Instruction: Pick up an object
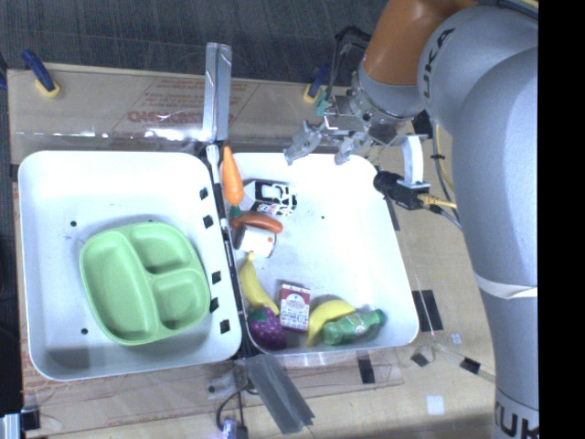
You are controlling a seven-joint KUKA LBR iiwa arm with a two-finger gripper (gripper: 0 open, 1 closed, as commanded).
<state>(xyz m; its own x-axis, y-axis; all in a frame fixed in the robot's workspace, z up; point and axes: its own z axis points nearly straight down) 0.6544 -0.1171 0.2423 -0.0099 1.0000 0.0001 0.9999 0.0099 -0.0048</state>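
Orange and slim, the carrot (232,179) lies along the left wall of the right bin (366,236), its long axis running near to far, tip toward the far rim. It is the closest object to the gripper (322,148), which hangs over the bin's far rim, to the right of the carrot and slightly farther back. Any pick therefore calls for a move left and toward the near side.

The 2 fingers are spread apart, with nothing between them and nothing touching them.

The other objects sit farther off. A black-and-white item (273,194) lies just right of the carrot. In the near part of the bin crowd 2 bananas (253,286), grapes (268,328), a small red carton (293,305) and a green bottle (353,326). The left bin (46,208) holds a green divided tray (146,282). My guess is that the carrot, hard against the wall, leaves little room for a finger on its left side.
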